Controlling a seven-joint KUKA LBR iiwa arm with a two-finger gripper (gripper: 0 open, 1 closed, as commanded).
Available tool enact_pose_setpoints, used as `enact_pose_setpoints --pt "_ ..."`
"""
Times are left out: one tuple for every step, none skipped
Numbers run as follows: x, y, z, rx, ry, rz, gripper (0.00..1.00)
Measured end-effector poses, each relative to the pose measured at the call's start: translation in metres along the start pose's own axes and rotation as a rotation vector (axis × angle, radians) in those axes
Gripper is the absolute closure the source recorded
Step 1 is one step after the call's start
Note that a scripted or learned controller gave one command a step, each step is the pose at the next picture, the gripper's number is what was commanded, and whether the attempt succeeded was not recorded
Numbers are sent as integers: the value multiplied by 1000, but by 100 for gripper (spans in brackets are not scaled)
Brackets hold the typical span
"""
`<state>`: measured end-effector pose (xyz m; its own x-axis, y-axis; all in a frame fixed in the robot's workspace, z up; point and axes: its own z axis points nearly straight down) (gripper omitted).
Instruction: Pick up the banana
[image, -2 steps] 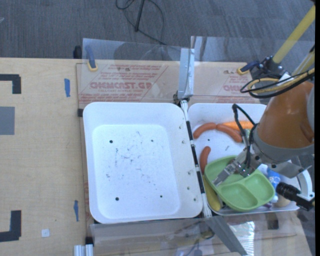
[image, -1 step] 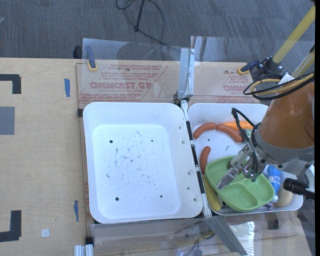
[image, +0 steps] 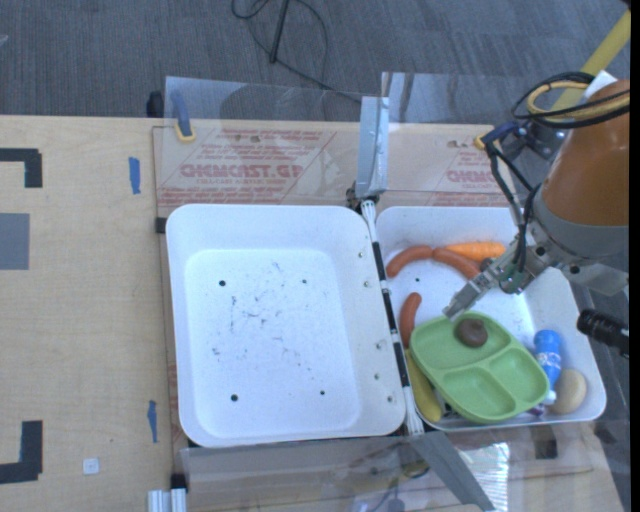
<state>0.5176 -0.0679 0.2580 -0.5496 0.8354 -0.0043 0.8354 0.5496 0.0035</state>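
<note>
1. A pale wooden benchtop (image: 80, 330) spans the left side, marked with black tape corner pieces (image: 30, 167) and short blue tape strips (image: 134, 175).
2. Dark grey carpeted floor (image: 120, 50) lies beyond the bench's far edge.
3. A thin black cable (image: 290, 40) loops across that floor.
4. Lighting is even and soft.

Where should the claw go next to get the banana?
Probably toward the right bin's near-left corner and down. The claw hangs above the green plate, while the banana lies wedged between that plate and the bin's left wall, mostly hidden under the plate's edge.
</note>
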Motion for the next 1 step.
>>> enact_pose_setpoints --pt "-40 -8 49 3 3 36 0"
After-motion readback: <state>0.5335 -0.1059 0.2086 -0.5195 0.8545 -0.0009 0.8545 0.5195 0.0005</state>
